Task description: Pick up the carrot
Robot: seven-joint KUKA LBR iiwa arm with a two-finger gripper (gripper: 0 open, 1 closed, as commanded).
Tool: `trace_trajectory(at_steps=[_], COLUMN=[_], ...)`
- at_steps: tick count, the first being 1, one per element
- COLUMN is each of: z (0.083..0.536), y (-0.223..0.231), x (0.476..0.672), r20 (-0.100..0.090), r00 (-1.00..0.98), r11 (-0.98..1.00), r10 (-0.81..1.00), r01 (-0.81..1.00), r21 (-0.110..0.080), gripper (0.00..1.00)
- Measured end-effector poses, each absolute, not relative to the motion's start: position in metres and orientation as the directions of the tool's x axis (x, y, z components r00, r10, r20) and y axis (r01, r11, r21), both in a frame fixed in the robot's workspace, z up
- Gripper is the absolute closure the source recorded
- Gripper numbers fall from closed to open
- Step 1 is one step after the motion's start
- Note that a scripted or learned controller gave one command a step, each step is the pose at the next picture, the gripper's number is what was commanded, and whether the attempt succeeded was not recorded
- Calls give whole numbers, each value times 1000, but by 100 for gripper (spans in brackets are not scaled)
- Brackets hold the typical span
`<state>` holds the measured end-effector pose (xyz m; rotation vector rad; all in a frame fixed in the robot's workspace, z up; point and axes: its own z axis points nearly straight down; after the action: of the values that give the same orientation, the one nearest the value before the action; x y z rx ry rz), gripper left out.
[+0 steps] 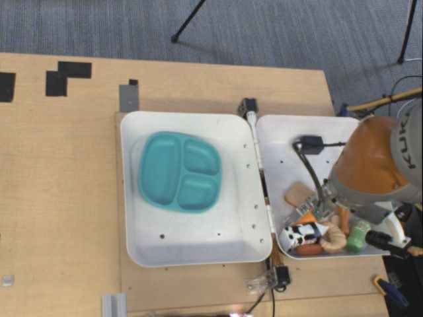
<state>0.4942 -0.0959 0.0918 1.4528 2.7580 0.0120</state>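
The arm's orange-banded wrist (373, 157) hangs low over the front of the right bin (281, 144). Under it, my gripper (320, 207) reaches down into a pile of toy food. An orange piece that looks like the carrot (306, 215) lies just left of and below the gripper tip, partly covered by it. Whether the gripper touches it is hidden. Another orange bit (343, 215) shows on the gripper's right side.
A teal divided plate (178, 172) sits in the left bin (192, 243). Around the gripper lie a tan slice (299, 193), a black-and-white toy (303, 232), a red sausage (308, 248), a tan pastry (334, 238) and a green piece (357, 236). A black cable (309, 167) crosses the right bin.
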Motion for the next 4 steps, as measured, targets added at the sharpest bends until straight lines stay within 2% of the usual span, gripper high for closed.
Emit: trace_trajectory(at_steps=[1, 2, 3, 4], z=[105, 105, 89, 102], y=[-96, -96, -89, -87], x=[500, 500, 490, 495], r20=[-30, -29, -1, 0], r00=[-564, -565, -88, -94], r11=[565, 565, 88, 94], r10=[825, 825, 996, 996], r01=[824, 824, 996, 995], r21=[31, 30, 9, 21], gripper=[100, 0, 0, 100])
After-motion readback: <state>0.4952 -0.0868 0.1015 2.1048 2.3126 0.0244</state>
